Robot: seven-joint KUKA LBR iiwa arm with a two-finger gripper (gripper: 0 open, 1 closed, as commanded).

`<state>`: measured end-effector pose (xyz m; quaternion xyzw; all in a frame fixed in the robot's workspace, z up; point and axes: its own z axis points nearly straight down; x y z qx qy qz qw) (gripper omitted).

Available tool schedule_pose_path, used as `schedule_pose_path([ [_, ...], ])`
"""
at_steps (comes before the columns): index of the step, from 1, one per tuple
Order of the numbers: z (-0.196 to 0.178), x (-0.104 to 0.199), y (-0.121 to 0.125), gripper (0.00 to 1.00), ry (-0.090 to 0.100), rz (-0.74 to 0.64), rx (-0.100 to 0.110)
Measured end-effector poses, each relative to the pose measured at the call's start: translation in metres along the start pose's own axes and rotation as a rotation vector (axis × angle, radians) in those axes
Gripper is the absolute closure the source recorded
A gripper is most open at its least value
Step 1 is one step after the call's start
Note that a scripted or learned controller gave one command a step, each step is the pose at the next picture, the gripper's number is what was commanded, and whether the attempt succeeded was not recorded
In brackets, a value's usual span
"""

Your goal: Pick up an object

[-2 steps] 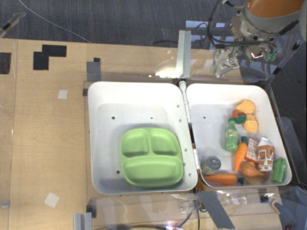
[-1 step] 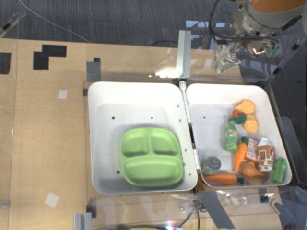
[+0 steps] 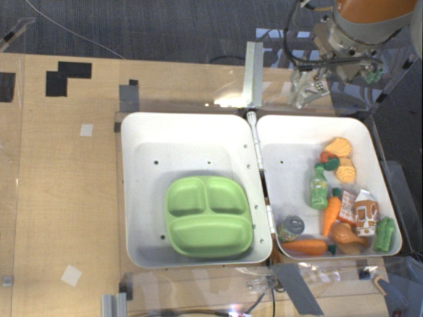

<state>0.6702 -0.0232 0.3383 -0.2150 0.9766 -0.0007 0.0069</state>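
I am picking my target from the toys crowding the right side of the right bin (image 3: 277,137): a green bottle (image 3: 318,189) lying nearly upright in the frame, with a carrot (image 3: 331,215) just below it, leaning a little. A yellow piece (image 3: 346,172), a carton (image 3: 365,218) and a can (image 3: 291,226) are sitting near them. The left bin (image 3: 139,137) is holding a green tray (image 3: 209,215). My gripper (image 3: 310,88) is hanging in the upper right of the frame, above the bin's far rim, holding nothing, so the bottle is lying almost straight down the frame from it. The wrist is blocking the claw, so I cannot tell its state. The lower toys are overlapping and hard to separate.
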Motion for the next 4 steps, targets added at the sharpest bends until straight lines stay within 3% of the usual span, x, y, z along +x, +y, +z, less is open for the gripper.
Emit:
schedule_pose_path([
  [1,-0.015,-0.002,0.0,1.0,-0.013,0.0,0.004],
  [2,0.014,0.006,-0.011,1.0,0.002,-0.087,-0.001],
  [3,-0.002,0.003,-0.011,1.0,-0.012,-0.087,0.005],
  [4,0.002,-0.003,0.008,1.0,0.001,-0.037,-0.002],
])
